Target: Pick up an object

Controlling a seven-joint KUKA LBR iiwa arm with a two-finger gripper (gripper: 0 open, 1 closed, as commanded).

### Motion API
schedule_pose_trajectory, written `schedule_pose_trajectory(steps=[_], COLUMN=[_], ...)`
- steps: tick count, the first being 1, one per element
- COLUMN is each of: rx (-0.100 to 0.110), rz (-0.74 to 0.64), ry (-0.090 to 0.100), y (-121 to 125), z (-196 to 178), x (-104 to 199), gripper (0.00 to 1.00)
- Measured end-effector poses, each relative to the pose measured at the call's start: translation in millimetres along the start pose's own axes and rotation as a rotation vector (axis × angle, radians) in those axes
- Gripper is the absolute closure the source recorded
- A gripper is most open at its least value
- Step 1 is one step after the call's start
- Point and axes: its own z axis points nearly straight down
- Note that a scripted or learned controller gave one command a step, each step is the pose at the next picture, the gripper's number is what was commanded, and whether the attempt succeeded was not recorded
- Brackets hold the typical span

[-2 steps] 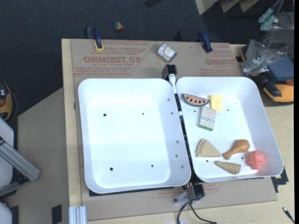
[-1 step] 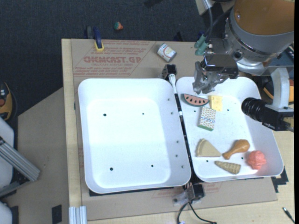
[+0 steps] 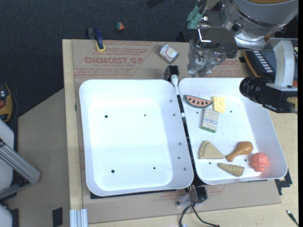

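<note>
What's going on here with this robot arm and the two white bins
The arm's gripper hangs above the bench just beyond the right bin's far edge, holding nothing. In that bin lie a watermelon slice, a yellow block, a small box, a wedge, a drumstick, a cone and a pink lump, all untouched.

Smooth plastic bins on a matt board bench

Both white bins, left [image 3: 128, 136] and right [image 3: 265, 126], look like smooth plastic with a soft sheen. The bench [image 3: 123, 56] under them is matt brown board with red print. The pincer [image 3: 204, 63] is bare, dull-shining metal. The watermelon slice [image 3: 198, 101] and drumstick [image 3: 240, 150] look like glossy plastic; the pink lump [image 3: 259, 161] looks rough and matt.
</note>
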Motion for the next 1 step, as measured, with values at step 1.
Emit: schedule_pose_trajectory(steps=[1], rx=[0.02], rz=[-0.001], ry=[-0.007], y=[-1.9], z=[100.8], x=[56.4], gripper=[1.0])
